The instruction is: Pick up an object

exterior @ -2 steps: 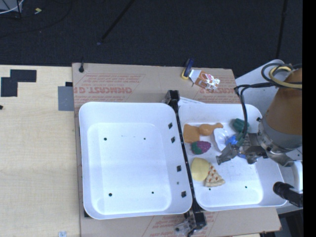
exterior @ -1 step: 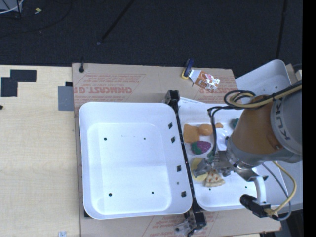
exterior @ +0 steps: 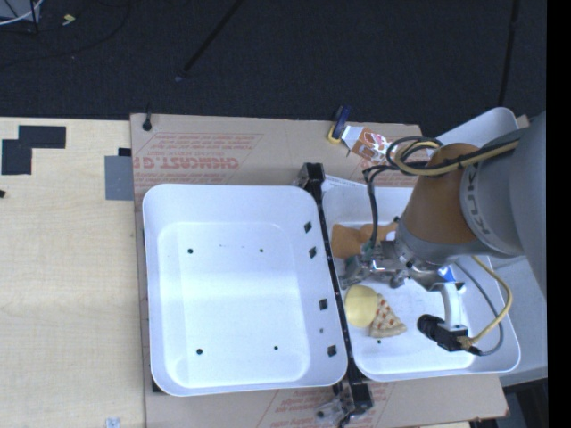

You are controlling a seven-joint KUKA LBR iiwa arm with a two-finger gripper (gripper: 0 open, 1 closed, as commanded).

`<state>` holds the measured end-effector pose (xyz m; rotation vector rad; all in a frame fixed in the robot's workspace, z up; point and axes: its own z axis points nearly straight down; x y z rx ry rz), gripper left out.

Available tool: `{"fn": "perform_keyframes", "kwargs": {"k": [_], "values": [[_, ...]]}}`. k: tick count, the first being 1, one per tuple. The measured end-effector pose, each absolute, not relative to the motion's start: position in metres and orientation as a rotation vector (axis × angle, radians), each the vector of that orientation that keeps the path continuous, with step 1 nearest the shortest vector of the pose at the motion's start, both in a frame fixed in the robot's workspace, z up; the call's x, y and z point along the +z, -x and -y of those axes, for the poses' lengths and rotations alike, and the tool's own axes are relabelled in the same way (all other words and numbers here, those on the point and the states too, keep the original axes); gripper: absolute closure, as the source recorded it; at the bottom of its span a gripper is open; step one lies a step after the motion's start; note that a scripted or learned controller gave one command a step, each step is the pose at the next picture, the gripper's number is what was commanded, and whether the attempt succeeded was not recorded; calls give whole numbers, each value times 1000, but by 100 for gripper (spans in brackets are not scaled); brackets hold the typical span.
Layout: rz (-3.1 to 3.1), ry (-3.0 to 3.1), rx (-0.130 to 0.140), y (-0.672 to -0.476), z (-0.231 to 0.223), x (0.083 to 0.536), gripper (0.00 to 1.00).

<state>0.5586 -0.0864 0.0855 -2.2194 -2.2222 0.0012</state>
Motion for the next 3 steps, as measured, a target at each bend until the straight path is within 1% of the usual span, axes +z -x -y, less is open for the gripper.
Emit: {"fn": "perform_keyframes", "kwargs": {"k": [1, 2, 3], "values": [[2225, 2220, -2, -613, 86, 88, 0], [2215, 2221, 4, -610, 87, 97, 100], [2234, 2230, -15, -636, 106, 419, 100]]}}
